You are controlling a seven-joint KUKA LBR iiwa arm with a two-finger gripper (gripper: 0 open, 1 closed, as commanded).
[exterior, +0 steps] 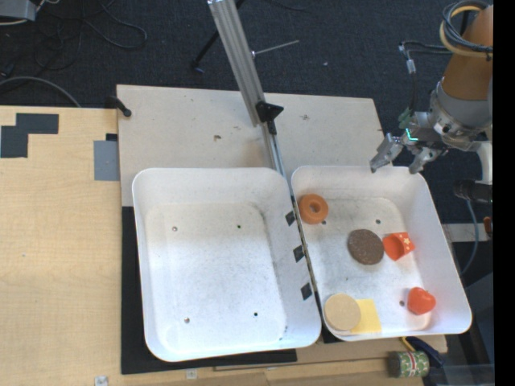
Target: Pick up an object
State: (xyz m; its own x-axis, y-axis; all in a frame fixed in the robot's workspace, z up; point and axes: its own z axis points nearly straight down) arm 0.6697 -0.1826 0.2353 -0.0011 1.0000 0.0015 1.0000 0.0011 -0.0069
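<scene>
The right bin (434, 215) holds several small objects. An orange ring (313, 208) lies near its far left corner. A brown disc (366, 247) sits in the middle, with an orange-red cup-like piece (397, 245) just right of it. Near the front lie a tan disc (343, 312), a yellow slice (369, 316) and a red piece (421, 301). My gripper (399, 154) hangs above the far right rim of this bin, fingers spread and open, with nothing between them. It is well clear of all the objects.
The left bin (161, 215) stands beside the right one, with black clips (295, 252) along the shared wall. A slanted aluminium bar (241, 59) rises behind the bins. A small can (409, 364) lies off the bench front.
</scene>
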